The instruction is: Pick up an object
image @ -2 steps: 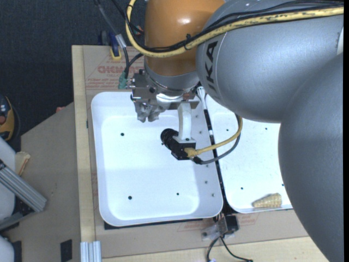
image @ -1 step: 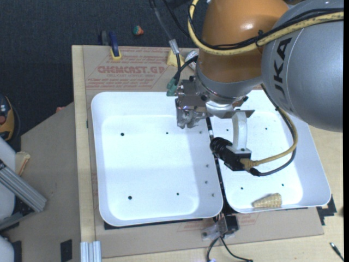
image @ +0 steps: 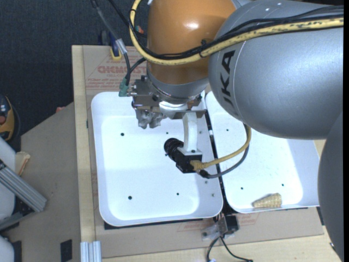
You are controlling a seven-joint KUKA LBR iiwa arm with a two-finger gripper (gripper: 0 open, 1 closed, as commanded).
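1. Camera view: A grey KUKA arm (image: 283, 64) with an orange band (image: 185, 21) above the wrist reaches in from the right and hangs over the left bin (image: 142, 201), one of two shallow white bins set side by side on the desk (image: 87, 146).
2. The gripper (image: 147, 119) sits low over the far part of the left bin, near its back wall; whether it is apart or together cannot be told from this angle, and no object shows in its grasp.
3. A black camera module (image: 180, 154) on a white bracket hangs beside the gripper, with a yellow cable (image: 234, 154) looping from it across the seam between the bins.
4. The one loose object, a small tan ridged piece (image: 267, 201), lies in the right bin (image: 272, 162) near its front wall, well apart from the gripper.
5. A cardboard sheet (image: 106, 70) with red print lies under the bins at the far side.
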